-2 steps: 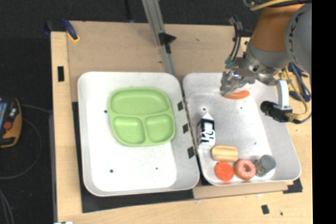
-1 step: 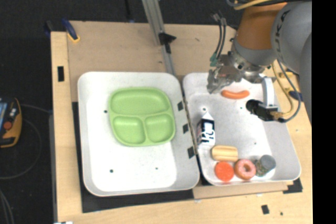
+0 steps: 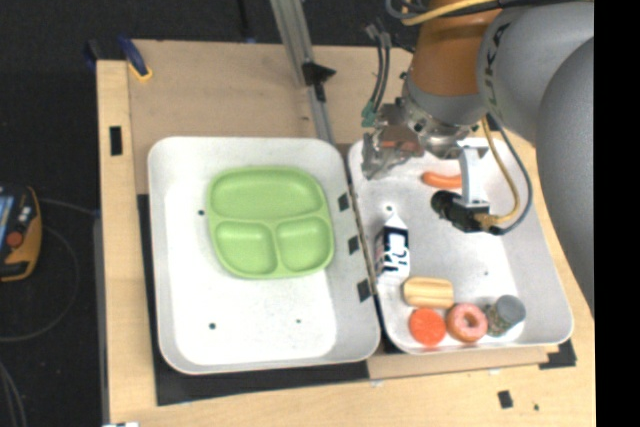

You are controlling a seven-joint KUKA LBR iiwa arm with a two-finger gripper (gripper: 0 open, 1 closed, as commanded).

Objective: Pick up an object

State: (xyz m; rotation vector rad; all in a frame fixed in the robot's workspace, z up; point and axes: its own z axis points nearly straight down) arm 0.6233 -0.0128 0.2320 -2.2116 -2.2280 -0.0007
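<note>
Pincer (image 3: 378,155) low over the far left corner of the right bin (image 3: 520,255), grip state not readable

From this angle the wrist hides the tip, so I cannot tell whether it is spread or pressed together, and nothing can be seen pinched in it. The loose things likely sit in the right bin because that is the side the arm reaches into; the left bin (image 3: 180,295) bears a green divided plate (image 3: 270,220). Nearest candidate is the orange piece (image 3: 442,180), just beside the pincer toward the arm's side. The white bottle (image 3: 393,245) lies nearer the camera, and the bun (image 3: 428,292), red ball (image 3: 427,326) and pink ring (image 3: 466,322) cluster at the near edge, well apart from it
</note>
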